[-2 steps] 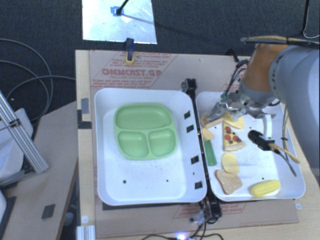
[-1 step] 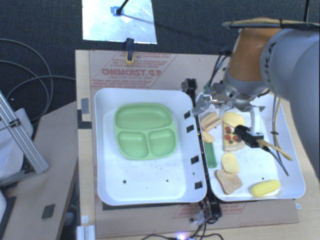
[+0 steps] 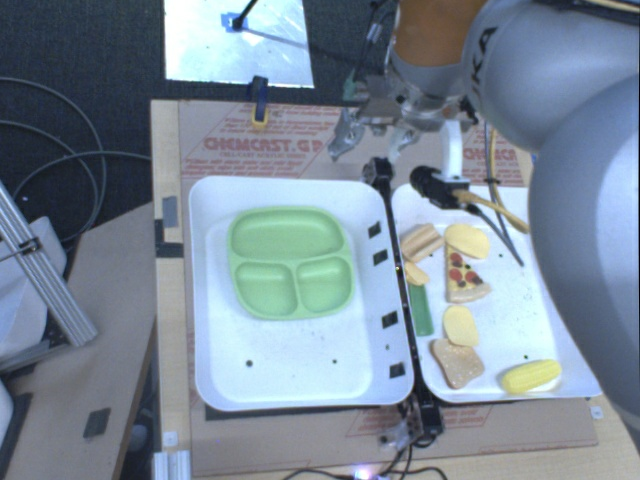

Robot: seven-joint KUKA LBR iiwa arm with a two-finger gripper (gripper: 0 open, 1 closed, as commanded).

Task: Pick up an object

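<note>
1. Cardboard (image 3: pixel 250 143) with red print covers the bench, and the two white bins stand on it side by side.
2. Around the bench the floor (image 3: pixel 80 38) is dark – grey cables (image 3: pixel 60 168) curl on it at the left of the view, and a shiny sheet (image 3: pixel 235 28) lies at the far side.
3. A small blue and yellow clamp (image 3: pixel 259 103) sits on the far edge of the cardboard.
4. The left bin (image 3: pixel 215 368) holds a green plate (image 3: pixel 290 263) with three compartments.
5. The right bin (image 3: pixel 520 308) holds the toy food: a bread roll (image 3: pixel 420 240), a pizza slice (image 3: pixel 465 278), a piece of toast (image 3: pixel 458 363) and a corn cob (image 3: pixel 530 375).
6. The gripper (image 3: pixel 372 146) hangs over the cardboard at the far rim, near where the two bins meet.
7. Its fingers (image 3: pixel 342 146) stand apart, with nothing between them.
8. All the food lies nearer to the camera than the fingers – the bread roll is the closest piece, the corn cob is well apart.
</note>
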